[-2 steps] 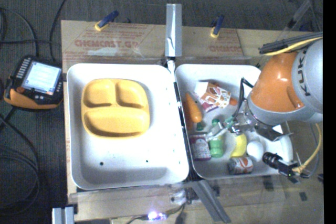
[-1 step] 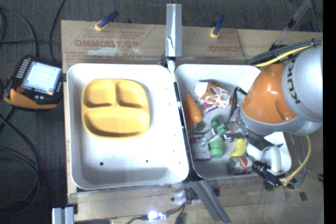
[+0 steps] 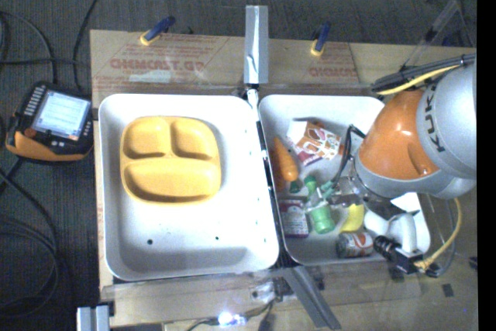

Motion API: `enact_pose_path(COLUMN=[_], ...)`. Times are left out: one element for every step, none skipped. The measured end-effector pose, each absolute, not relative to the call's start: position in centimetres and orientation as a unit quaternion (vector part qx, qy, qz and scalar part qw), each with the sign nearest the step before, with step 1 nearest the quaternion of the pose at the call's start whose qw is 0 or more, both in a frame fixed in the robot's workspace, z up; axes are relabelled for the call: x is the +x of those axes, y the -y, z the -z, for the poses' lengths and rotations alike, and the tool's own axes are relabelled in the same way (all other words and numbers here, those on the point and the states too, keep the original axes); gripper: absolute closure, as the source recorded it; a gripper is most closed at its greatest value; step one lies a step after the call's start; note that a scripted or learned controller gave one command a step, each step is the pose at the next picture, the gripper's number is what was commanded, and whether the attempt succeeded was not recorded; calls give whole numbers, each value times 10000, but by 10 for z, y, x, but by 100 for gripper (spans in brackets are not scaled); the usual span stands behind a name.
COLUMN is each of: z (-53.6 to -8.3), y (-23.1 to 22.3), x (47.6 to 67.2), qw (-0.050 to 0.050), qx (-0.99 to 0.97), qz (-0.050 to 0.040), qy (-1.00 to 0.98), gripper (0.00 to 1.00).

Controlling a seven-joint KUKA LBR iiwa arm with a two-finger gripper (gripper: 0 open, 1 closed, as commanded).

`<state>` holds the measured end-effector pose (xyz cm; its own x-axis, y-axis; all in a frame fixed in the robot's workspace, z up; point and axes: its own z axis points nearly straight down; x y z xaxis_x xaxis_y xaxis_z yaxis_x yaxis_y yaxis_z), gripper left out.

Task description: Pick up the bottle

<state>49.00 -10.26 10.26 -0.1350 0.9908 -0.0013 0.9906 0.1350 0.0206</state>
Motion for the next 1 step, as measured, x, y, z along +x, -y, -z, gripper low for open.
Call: enact_pose_path(z=[-110], y=[100], x=[489], qw=[36], qx=[6571], qz=[-75], qy=[-7537], gripper=[100])
